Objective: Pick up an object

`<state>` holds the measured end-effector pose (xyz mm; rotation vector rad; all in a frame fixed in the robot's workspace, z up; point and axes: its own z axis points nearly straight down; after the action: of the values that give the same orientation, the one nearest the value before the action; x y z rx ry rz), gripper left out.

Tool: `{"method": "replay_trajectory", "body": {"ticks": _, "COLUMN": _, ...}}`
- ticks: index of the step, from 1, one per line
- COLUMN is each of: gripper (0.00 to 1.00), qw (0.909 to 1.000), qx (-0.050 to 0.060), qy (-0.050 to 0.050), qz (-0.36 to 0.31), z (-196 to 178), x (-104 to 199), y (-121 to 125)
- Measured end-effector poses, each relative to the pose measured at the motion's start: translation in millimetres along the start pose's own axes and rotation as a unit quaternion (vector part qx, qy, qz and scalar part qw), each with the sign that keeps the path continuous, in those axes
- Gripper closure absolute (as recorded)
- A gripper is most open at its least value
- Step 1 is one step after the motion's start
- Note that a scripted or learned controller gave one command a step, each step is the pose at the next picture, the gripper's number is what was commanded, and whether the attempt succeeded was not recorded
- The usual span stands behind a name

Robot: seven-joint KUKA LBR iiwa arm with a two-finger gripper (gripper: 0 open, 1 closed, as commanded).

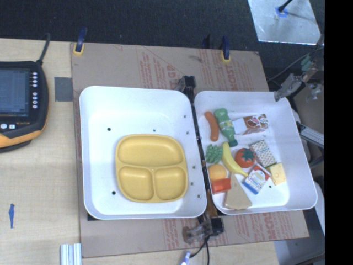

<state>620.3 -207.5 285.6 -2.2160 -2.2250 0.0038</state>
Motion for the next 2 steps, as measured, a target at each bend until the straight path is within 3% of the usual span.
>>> {"method": "replay_trajectory", "body": {"ticks": 1, "gripper": 0.00, "qw": 1.0000, "qx": 0.002, "qy": 0.001, "qz": -0.001, "z": 129.0, "x": 86.3, "y": -4.9}}
{"method": "replay_trajectory", "body": {"ticks": 2, "gripper": 0.00, "qw": 1.0000, "qx": -0.001, "qy": 0.000, "qz": -0.001, "z": 182.6, "x": 87.8, "y": 30.9}}
